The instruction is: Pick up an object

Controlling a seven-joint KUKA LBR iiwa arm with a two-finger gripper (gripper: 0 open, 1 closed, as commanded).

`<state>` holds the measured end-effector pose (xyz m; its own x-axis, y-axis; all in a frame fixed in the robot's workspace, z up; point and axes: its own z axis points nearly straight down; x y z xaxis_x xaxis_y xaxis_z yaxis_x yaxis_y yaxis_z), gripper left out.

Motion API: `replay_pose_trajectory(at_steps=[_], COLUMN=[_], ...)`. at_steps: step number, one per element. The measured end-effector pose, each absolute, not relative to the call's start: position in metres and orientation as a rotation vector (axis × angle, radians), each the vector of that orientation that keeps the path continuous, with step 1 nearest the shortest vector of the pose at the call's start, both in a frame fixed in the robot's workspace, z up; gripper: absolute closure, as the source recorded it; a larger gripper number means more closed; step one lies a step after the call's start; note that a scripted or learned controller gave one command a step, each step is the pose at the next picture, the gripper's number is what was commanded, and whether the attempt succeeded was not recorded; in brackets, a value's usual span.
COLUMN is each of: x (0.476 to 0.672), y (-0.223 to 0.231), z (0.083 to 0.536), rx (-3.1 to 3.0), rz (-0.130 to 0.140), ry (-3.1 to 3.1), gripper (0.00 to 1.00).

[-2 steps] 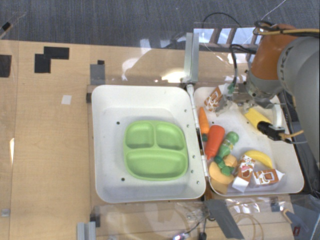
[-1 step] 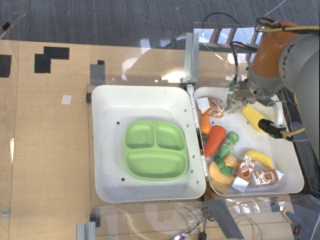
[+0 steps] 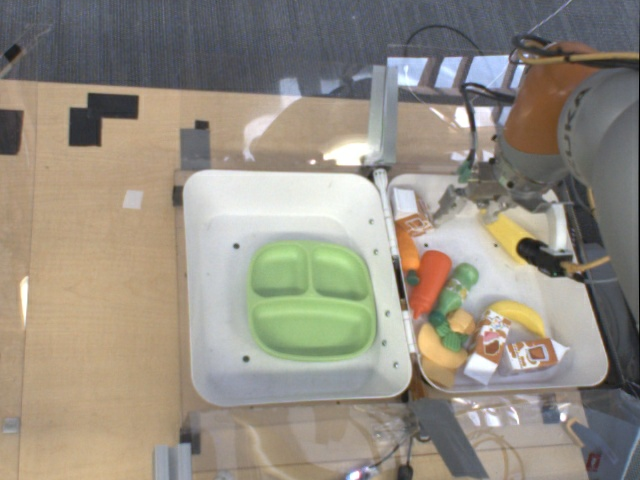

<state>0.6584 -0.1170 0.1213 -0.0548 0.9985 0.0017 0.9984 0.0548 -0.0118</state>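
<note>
**Current step: approach, before the grasp.** My claw (image 3: 470, 198) hangs over the upper part of the right bin (image 3: 590, 368), in the upper right of the frame. It reads as released: the two prongs look spread, with bare white bin floor between them. Nothing is gripped and no object is lifted yet.

**Location of candidate objects.** All loose items lie in the right bin.
- The white packet (image 3: 405, 203) sits against the bin's left wall, just left of my claw. It is the nearest candidate.
- Directly below it lies the orange packet (image 3: 411, 236).
- The carrot (image 3: 430, 278) and the green bottle (image 3: 456, 286) lie side by side and touching, near the middle of the bin.
- The banana (image 3: 522, 316) and the juice cartons (image 3: 520, 353) lie toward the lower right.

The left bin (image 3: 200, 268) holds the green divided plate (image 3: 310, 300), well apart from my claw.

**Next move, as judged.** I should shift left over the white packet, descend with the prongs either side of it, then clench and lift. The packet lies close against the wall, so one prong may strike the rim. The carrot offers more room.

**Limits of view.**
- My wrist covers the upper right corner of the bin.
- The claw tips are small and slightly blurred, so the released state is a best reading.
- The pile at the lower left of the right bin overlaps, so item edges there are unclear.
- The printing on the packets is illegible.
</note>
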Motion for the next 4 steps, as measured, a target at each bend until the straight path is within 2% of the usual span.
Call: replay_pose_trajectory(at_steps=[1, 2, 3, 4], x=[0.605, 0.562, 0.593, 0.595], y=[-0.172, -0.156, -0.115, -0.112], z=[0.154, 0.127, 0.09, 0.101], rx=[-2.246, -2.191, -2.166, -2.162], rz=[-0.003, -0.019, -0.012, -0.021], ry=[-2.201, -2.284, -2.298, -2.3], gripper=[0.0, 0.0, 0.0, 1.0])
